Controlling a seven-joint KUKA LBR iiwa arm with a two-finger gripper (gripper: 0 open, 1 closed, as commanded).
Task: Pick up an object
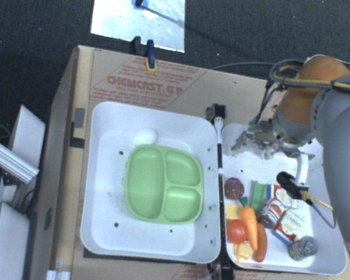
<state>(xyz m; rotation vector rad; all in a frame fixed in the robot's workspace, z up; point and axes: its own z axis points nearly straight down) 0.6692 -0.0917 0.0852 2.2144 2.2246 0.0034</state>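
The big grey arm reaches in over the back of the right bin. The left bin holds a green plate with three parts and a small white ball just beside it.

The gripper hangs low over a bare back corner of the right bin. We cannot tell if it is open or closed, because the wrist covers it.

The things to pick up lie well apart from it, at the front of the right bin: a carrot, a tomato and a red and white can, packed tight and touching.

If the gripper goes down here, we think it may grab nothing. In the pile, it could push a neighbour or catch two things.

A small grey thing is too blurry to name.
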